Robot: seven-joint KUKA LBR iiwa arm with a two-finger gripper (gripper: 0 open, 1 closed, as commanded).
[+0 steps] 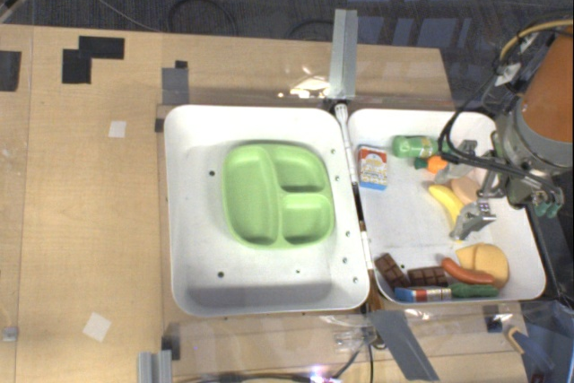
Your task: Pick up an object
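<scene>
End effector (pixel 473 220) beside banana (pixel 445 201).

Arm (pixel 547 103) cropped at right edge

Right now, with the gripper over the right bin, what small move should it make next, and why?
Probably lower straight down: the gripper hangs just beside the banana in the right bin, with nothing seen between its fingers.

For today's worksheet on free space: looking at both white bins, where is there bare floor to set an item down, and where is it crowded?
Right bin: one bare patch, bordered by the small carton, banana and chocolate bar. Its right half is crowded, with the gripper above the bun. Left bin: bare strips surround the green divided tray, widest along the near edge.
</scene>
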